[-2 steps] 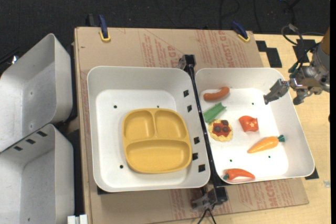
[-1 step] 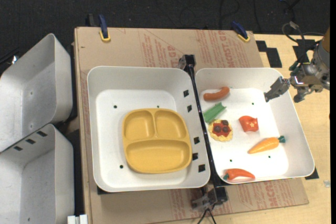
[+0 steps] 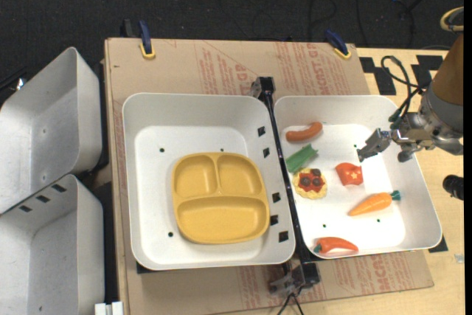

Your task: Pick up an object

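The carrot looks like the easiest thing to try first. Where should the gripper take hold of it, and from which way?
Grip the carrot across its thick orange middle, coming straight down from above. It lies flat on the right bin floor, its long axis nearly left-right and its green tip at the right, so the fingers should close across its width. Nothing touches it; the gripper hovers above it.

The arm (image 3: 451, 88) enters from the right edge of the frame, at about mid-height. Its grey wrist sits below a brownish-orange section near the upper right. The gripper (image 3: 388, 147) points left and slightly down in the right-centre of the frame. Its two dark fingers (image 3: 371, 146) are spread apart, one reaching further left than the other, with nothing between them.
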Tool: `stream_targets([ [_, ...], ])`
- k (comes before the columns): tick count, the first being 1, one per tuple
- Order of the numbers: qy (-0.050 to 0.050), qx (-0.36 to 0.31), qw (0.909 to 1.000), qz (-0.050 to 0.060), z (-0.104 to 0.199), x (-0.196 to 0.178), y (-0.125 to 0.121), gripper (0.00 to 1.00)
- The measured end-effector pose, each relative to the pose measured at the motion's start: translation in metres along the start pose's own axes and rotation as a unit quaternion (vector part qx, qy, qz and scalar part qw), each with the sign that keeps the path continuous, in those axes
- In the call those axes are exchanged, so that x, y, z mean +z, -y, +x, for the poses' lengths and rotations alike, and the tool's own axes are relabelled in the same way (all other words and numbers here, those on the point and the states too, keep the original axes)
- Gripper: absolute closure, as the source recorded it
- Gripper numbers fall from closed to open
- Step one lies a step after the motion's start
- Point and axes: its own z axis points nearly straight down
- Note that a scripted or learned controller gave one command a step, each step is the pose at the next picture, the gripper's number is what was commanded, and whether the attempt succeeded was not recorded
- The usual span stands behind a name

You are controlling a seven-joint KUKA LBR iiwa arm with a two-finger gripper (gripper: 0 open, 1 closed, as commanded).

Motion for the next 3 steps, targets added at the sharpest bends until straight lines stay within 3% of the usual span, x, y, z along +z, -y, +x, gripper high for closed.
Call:
stream_targets([
  [2,0.0,0.0,1.0,0.0,-0.003,0.108,-0.006,0.0],
  [3,0.001,0.0,1.0,-0.003,-0.004,0.094,-0.008,1.0],
])
